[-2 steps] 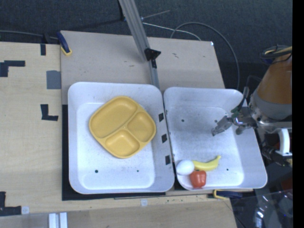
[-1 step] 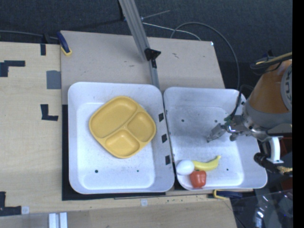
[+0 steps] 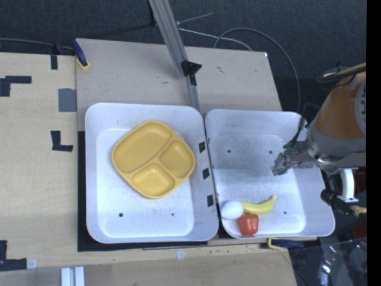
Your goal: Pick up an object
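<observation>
In the right bin point(image 3: 250, 130), near its front edge, lie a yellow banana point(image 3: 261, 205), a white egg-like ball point(image 3: 232, 210) and a red pepper-like object point(image 3: 248, 224), all close together. My gripper point(image 3: 281, 165) hangs over the right side of this bin, up and to the right of the banana, and apart from all three objects. Nothing shows between its fingers. A yellow three-compartment plate point(image 3: 153, 158) lies in the left bin point(image 3: 101, 219).
A metal pole point(image 3: 169, 28) slants over the bench behind the bins, ending at a black clamp point(image 3: 190, 68). The grey arm with its orange band point(image 3: 339, 112) fills the right side. Thin cables point(image 3: 250, 37) loop behind the right bin.
</observation>
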### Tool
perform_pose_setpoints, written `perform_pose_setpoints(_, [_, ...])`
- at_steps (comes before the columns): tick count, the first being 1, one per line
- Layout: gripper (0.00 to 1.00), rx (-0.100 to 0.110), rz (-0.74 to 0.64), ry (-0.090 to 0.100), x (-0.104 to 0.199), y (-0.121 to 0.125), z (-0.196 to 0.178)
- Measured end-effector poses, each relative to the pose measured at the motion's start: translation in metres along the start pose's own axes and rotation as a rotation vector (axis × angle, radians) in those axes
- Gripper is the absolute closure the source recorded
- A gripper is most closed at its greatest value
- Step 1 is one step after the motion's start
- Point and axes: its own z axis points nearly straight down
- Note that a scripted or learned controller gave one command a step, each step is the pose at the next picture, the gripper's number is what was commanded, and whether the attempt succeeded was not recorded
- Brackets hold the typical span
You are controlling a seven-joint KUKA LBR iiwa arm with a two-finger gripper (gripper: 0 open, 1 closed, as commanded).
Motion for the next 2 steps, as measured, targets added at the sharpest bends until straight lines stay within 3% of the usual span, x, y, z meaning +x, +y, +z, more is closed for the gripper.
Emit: perform_pose_setpoints(2, [1.0,-0.007,0.001,-0.002,0.006,0.003,-0.106])
